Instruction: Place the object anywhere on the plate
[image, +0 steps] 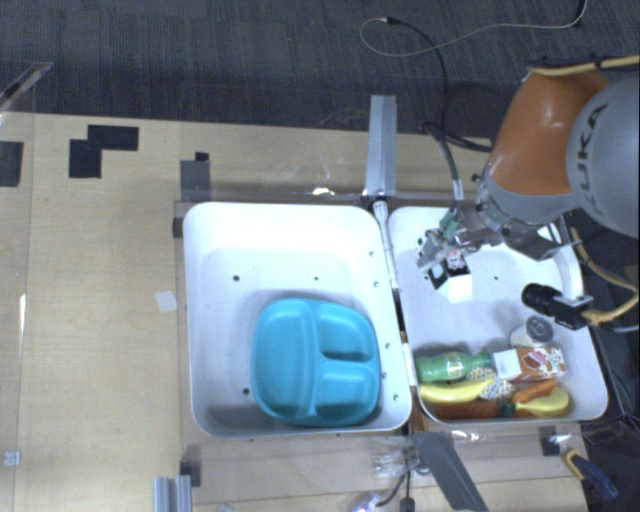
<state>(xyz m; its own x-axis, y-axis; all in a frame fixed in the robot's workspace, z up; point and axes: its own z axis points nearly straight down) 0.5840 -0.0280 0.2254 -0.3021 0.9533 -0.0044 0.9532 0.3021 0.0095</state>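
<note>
A blue divided plate (316, 360) lies in the front half of the left bin (230, 250). My gripper (443, 252) hangs over the back left part of the right bin (500, 270), close to the divider between the bins. Right below it sits a small white object (458, 289) with a dark bit at its top; whether it is between the fingers is not visible. The plate has nothing on it.
Along the right bin's front wall lie a green bottle (452, 367), a yellow banana (450, 393), a small printed carton (540, 360), an orange-red item (500, 406) and a yellow piece (548, 403). A round grey lid (539, 328) sits behind them.
</note>
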